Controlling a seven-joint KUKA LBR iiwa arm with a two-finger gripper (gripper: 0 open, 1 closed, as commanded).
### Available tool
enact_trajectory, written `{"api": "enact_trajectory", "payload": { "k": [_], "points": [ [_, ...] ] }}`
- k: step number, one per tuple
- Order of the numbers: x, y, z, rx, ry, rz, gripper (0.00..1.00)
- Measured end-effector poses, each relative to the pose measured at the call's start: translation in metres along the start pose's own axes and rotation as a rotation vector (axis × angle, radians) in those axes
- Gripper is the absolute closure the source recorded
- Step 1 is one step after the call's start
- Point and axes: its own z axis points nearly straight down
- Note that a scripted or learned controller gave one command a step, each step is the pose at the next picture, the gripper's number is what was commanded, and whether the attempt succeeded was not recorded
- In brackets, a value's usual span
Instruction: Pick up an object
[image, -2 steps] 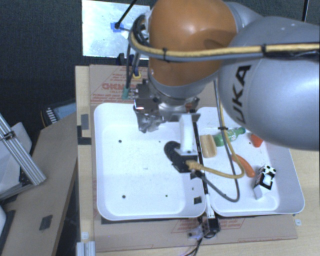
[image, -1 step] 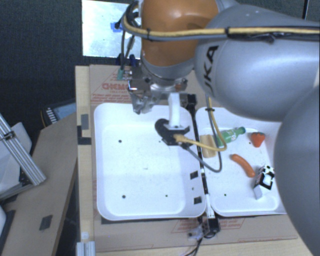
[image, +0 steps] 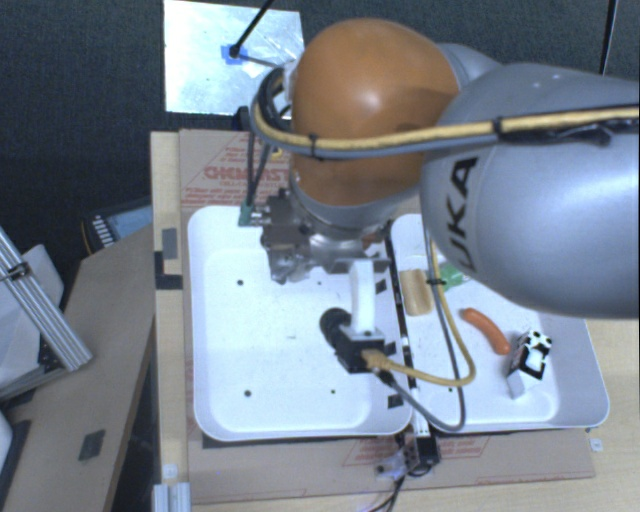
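Camera view, one entry: the grey metal arm with its glossy orange band is reaching in from the right and hanging its pincer over the far part of the left shallow white plastic bin. Whether the pincer is open or closed cannot be told, since the wrist is covering it from above, and nothing is showing in its grip. Candidate objects are all lying in the right shallow white plastic bin, well apart from the pincer: a tan rectangular wooden-looking block near the dividing rims, a small green piece just beside it, a smooth orange tapered carrot-like piece mid-bin, and a small black-and-white patterned block with a little grey oblong piece touching or just beside it. Both bins are sitting on a brown cardboard sheet with red print. Risks, as judged: a descent here is likely closing on bare, slick plastic, since the visible objects are lying in the other bin; the tapered orange piece is likely rolling or slipping under a pinch; the paired block and oblong are inviting a double or skewed grasp.
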Motion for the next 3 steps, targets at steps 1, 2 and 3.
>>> {"api": "enact_trajectory", "payload": {
  "k": [1,2,3],
  "points": [
    [-0.099,-0.021,0.043,0.002,-0.003,0.014,1.00],
    [-0.194,-0.020,0.052,-0.004,-0.004,0.016,1.00],
    [-0.142,-0.014,-0.132,-0.025,0.004,-0.001,1.00]
  ]
}}
